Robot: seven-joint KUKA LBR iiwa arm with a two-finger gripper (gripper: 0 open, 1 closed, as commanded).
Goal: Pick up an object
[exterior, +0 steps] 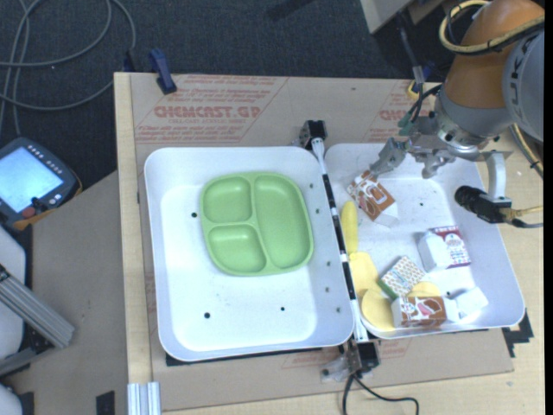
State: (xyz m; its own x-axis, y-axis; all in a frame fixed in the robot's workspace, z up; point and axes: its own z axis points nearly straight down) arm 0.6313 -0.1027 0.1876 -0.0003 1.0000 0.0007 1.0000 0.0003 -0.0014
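Camera view: gripper [406, 152] hangs over the far side of the right bin [510, 271], fingers spread wide, nothing between them. Nearest item is a brown-and-white packet [372, 197], just below and left of the fingertips, lying flat on the bin floor. Other items sit toward the near side: a white carton [445, 249], a patterned packet [403, 276], a brown carton [422, 309], a yellow banana [348, 226] along the left wall. Left bin [168, 232] holds a green divided plate [257, 223]. Judgement: nothing lifted yet; descent, closing and lift all remain.
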